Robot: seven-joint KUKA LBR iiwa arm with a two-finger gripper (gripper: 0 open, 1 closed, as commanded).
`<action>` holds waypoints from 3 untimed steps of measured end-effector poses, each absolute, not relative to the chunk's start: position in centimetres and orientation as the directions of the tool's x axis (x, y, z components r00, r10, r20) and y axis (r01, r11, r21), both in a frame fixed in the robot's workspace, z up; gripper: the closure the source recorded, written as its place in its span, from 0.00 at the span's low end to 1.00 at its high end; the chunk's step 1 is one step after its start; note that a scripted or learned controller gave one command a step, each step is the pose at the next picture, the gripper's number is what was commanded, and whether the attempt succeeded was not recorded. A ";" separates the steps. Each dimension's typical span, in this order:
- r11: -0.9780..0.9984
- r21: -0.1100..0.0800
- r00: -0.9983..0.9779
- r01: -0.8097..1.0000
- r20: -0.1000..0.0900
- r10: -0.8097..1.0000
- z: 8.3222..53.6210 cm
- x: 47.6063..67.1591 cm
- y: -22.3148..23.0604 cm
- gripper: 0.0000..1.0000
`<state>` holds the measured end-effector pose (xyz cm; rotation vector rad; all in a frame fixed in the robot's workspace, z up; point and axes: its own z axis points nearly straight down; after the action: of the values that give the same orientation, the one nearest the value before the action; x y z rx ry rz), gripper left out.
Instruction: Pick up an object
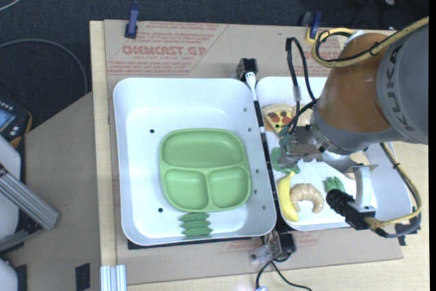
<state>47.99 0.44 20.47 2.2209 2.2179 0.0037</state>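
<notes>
Gripper (pixel 289 152) fingers' state: cannot tell, wrist hides them. Croissant (pixel 308 195) and banana (pixel 286 200) just below; pizza slice (pixel 278 118) above.

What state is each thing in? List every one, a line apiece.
Green divided plastic plate: flat, upright, in the left white bin.
Green ridged toy piece: flat, just below the plate.
Toy pizza slice: flat in the right white bin.
Yellow toy banana: lying on the bin floor.
Tan toy croissant: beside the banana.
Gripper: down in the right bin.
</notes>
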 end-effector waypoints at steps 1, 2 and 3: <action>-0.001 0.005 0.001 1.000 -0.001 1.000 21.5 48.0 0.5 1.00; 0.005 -0.005 -0.005 1.000 0.002 1.000 19.4 47.8 5.8 1.00; 0.004 0.020 -0.004 1.000 0.004 1.000 38.0 48.1 6.6 1.00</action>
<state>48.12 6.61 38.04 2.2094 2.2178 0.0272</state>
